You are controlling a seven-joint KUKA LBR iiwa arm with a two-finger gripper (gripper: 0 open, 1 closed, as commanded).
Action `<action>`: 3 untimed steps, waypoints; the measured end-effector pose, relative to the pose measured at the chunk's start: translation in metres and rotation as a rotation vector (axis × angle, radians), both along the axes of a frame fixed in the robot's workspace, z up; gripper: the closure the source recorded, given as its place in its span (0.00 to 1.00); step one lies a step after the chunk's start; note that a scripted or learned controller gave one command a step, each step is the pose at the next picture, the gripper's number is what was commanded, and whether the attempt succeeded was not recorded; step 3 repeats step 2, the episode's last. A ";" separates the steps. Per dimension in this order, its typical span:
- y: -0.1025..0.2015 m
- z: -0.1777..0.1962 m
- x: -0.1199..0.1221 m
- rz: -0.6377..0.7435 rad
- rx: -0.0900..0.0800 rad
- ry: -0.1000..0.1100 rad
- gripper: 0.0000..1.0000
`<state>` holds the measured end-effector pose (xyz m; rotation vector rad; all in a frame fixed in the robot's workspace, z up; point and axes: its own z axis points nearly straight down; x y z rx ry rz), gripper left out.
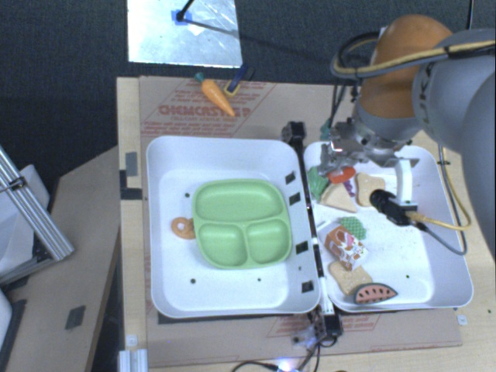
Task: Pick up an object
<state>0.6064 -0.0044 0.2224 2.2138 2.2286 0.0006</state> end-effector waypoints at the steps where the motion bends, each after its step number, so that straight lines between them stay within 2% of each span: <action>1: -0.015 0.002 0.015 -0.006 0.000 -0.002 1.00; 3: -0.018 0.002 0.008 -0.006 -0.001 0.000 1.00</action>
